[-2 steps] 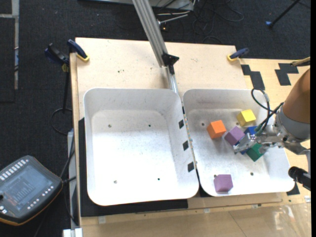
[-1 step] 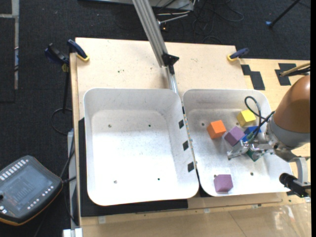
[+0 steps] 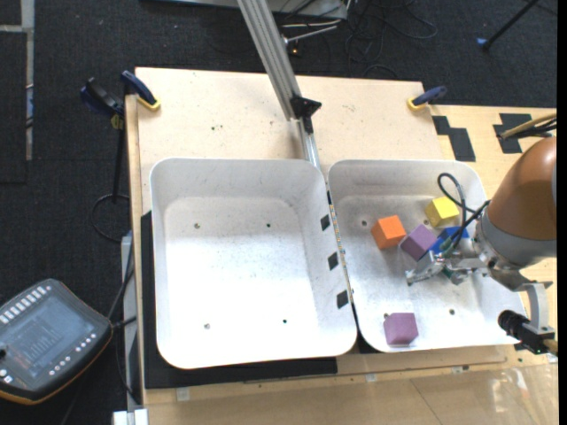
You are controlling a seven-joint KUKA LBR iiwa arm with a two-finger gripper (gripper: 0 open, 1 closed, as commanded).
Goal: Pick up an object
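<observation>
Right bin point(image 3: 354, 193), two purple cubes point(image 3: 400, 328), one orange point(image 3: 388, 232), one yellow point(image 3: 442, 211)

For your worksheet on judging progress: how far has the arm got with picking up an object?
Done: the gripper has reached the right bin, low beside the purple block. In hand: nothing visibly held. Left: grasp and lift; orange, yellow and the other purple block lie on the floor.
</observation>
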